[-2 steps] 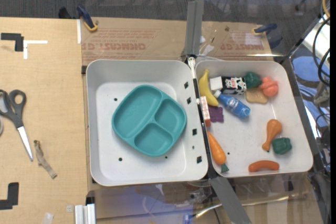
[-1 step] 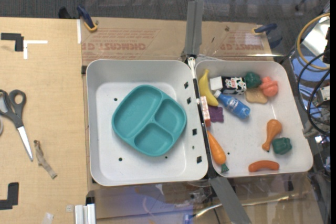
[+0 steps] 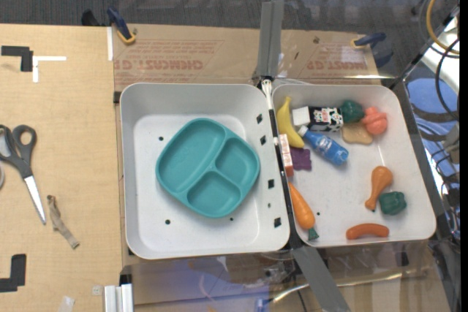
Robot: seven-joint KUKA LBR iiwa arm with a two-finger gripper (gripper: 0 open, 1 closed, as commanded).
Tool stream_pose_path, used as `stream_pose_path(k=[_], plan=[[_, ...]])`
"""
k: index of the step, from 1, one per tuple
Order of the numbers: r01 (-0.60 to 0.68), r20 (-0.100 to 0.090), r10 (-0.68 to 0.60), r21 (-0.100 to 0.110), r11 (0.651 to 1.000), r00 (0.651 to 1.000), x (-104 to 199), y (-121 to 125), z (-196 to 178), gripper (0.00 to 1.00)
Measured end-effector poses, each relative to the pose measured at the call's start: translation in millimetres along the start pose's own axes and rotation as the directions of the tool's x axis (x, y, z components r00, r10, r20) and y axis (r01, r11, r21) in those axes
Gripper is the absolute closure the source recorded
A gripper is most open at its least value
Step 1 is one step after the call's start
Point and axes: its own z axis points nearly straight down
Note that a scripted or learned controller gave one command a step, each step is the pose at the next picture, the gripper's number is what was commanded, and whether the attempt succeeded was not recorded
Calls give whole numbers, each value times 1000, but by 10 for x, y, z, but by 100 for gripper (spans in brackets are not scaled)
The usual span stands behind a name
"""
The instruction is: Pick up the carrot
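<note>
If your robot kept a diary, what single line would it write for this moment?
task: pick up carrot | carrot: lying by left wall of right bin, not held | left bin: teal plate

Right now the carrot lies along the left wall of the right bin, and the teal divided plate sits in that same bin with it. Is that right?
Not quite. The carrot does lie along the left wall of the right bin, but the teal divided plate sits in the left bin, apart from it. The camera view shows this.
</note>
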Motion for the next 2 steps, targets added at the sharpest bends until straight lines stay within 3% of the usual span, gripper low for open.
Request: stream_pose_path(k=[1,2], plan=[[305,1,-305,-1,952,952,-48,-100,-646,100],[580,4,-580,-3,815,815,-174,153,752,100]])
